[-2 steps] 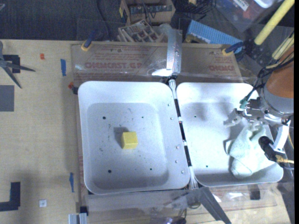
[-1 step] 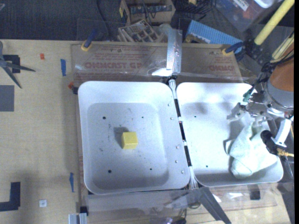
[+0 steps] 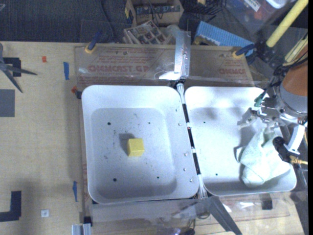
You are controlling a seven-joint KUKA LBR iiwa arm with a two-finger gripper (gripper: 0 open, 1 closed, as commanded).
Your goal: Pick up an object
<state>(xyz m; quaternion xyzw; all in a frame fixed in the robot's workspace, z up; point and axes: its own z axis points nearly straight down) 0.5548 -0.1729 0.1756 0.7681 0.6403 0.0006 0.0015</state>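
Observation:
A small yellow cube (image 3: 136,147) lies near the middle of the left bin (image 3: 98,102). A crumpled white, pale-green cloth-like object (image 3: 261,163) rests in the near right part of the right bin (image 3: 215,106). My gripper (image 3: 272,135) hangs over the right bin, directly above the top of this cloth. The cloth's upper edge rises toward the gripper and the two overlap, so whether they touch is unclear. The arm's orange band (image 3: 298,82) shows at the right edge.
A metal divider strip (image 3: 188,131) runs between the two bins. Clear plastic sheeting (image 3: 127,67) covers the bench behind them. Cables, boxes and a yellow pole (image 3: 288,18) crowd the far side. Dark tools (image 3: 12,70) lie on the bench at far left.

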